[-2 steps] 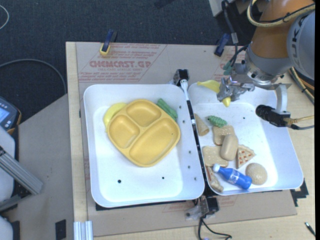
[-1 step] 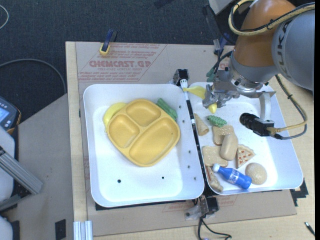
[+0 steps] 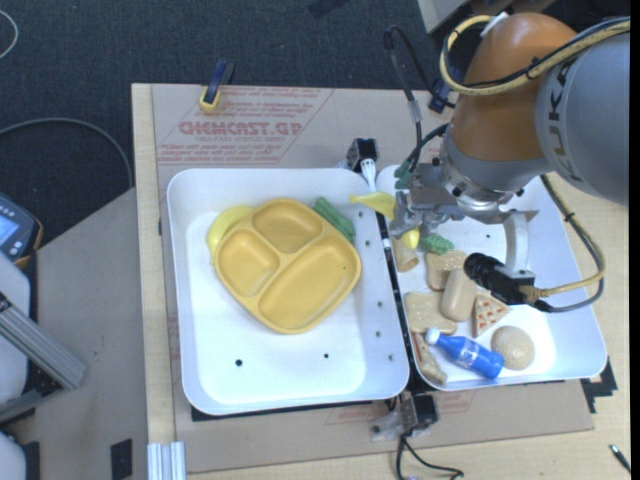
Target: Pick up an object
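My gripper [image 3: 408,224] hangs low over the upper left corner of the right bin [image 3: 580,258], close to the divider between the bins. Right under it lie a small yellow piece [image 3: 409,239], a green toy [image 3: 436,243] and a tan toy [image 3: 405,259]. A yellow banana-like toy [image 3: 372,201] lies at the divider just left of the gripper. Nothing shows lifted off the bin floor. The wrist hides the bin's upper middle part.
The right bin also holds a blue bottle [image 3: 468,355], a pizza slice [image 3: 488,315], a round cookie [image 3: 513,347] and bread-like pieces [image 3: 458,293]. In the left bin [image 3: 200,308] lie a yellow divided tray [image 3: 288,264] and a green toy [image 3: 335,218].
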### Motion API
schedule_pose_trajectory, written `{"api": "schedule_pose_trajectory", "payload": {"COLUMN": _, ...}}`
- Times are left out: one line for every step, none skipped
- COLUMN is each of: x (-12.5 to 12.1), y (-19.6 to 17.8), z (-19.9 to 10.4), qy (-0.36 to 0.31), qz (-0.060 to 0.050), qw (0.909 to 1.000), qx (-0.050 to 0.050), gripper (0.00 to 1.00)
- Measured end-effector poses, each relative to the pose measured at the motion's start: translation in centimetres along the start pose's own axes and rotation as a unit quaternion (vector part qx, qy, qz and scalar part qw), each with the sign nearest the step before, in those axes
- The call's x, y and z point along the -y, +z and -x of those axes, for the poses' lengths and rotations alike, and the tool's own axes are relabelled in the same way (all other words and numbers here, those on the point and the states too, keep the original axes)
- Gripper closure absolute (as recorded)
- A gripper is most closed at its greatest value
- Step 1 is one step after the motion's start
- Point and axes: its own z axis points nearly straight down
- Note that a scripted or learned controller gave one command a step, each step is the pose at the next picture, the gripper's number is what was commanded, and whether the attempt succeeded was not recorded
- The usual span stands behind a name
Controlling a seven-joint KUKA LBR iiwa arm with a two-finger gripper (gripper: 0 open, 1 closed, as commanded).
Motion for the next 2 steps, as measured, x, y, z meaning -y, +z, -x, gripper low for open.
{"api": "schedule_pose_trajectory", "payload": {"x": 1.64, "y": 1.7, "z": -2.04, "qy": 0.001, "qz": -0.001, "qw": 1.0, "qx": 0.001, "gripper": 1.0}}
{"api": "schedule_pose_trajectory", "payload": {"x": 1.5, "y": 1.72, "z": -1.79, "qy": 0.002, "qz": 0.0, "qw": 1.0, "qx": 0.001, "gripper": 1.0}}
